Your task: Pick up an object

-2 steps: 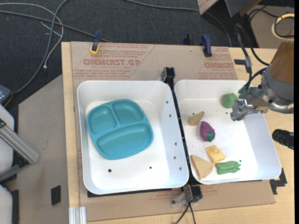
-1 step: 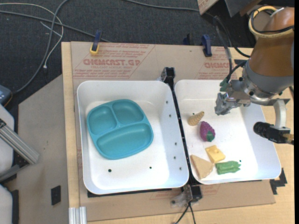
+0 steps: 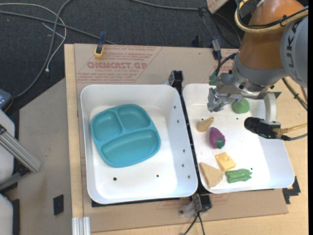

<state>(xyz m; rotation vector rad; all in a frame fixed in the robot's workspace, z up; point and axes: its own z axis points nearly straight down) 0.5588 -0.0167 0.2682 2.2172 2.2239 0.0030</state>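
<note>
Fingers seemingly parted with nothing between them, above right bin, near tan cone, purple grape bunch below

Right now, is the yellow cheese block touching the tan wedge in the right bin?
Touching. The camera view shows the yellow cheese block with its lower left corner meeting the tan wedge, no white bin floor between them there.

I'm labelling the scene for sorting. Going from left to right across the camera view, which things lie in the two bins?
Teal divided plate → tan cone → purple toy → yellow block → green piece.
</note>
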